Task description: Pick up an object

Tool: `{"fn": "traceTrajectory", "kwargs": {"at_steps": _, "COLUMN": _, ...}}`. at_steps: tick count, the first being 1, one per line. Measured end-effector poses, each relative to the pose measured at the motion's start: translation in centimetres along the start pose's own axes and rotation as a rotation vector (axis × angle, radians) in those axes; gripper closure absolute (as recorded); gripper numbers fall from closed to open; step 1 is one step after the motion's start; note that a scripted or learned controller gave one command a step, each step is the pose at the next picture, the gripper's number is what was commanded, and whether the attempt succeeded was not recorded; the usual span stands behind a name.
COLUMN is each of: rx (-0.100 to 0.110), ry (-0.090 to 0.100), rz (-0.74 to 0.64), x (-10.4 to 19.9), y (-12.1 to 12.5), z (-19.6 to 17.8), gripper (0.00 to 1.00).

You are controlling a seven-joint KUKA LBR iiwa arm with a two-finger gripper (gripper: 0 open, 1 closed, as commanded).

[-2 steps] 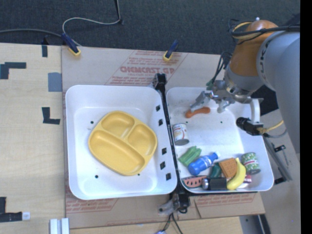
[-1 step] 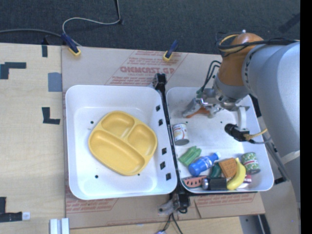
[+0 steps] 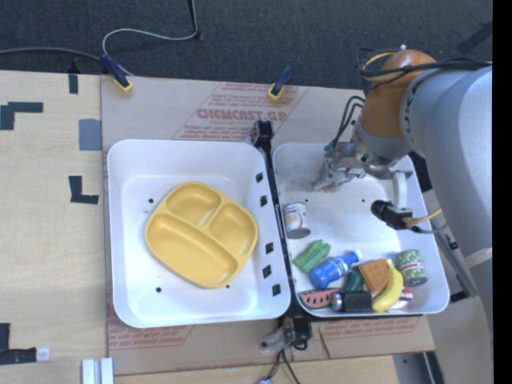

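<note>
Nothing looks picked yet: the gripper (image 3: pixel 330 177) hovers low over bare floor in the right bin (image 3: pixel 352 214), beyond the small can (image 3: pixel 295 218); whether its jaws are apart I cannot tell

Dark grey carpet (image 3: pixel 240 14) beyond the bench, pale wood benchtop (image 3: pixel 40 238), printed cardboard sheet (image 3: pixel 200 110) clamped on top

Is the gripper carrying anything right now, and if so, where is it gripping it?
Nothing shows between its tips. The gripper hangs over a bare part of the right bin, apart from the small can and the pile of items along the bin's near edge.
</note>
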State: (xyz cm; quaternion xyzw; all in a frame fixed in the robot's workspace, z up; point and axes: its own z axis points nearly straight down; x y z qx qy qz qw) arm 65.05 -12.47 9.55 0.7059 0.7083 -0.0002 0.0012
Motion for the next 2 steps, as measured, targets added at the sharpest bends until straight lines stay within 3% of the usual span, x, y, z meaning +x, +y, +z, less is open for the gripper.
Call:
{"fn": "traceTrajectory", "kwargs": {"at_steps": 1, "rx": 0.002, "ry": 0.002, "rz": 0.001, "x": 6.9, "y": -4.1, "z": -8.9, "gripper": 1.0}}
{"fn": "traceTrajectory", "kwargs": {"at_steps": 2, "rx": 0.003, "ry": 0.003, "rz": 0.001, "x": 11.9, "y": -9.6, "z": -15.3, "gripper": 1.0}}
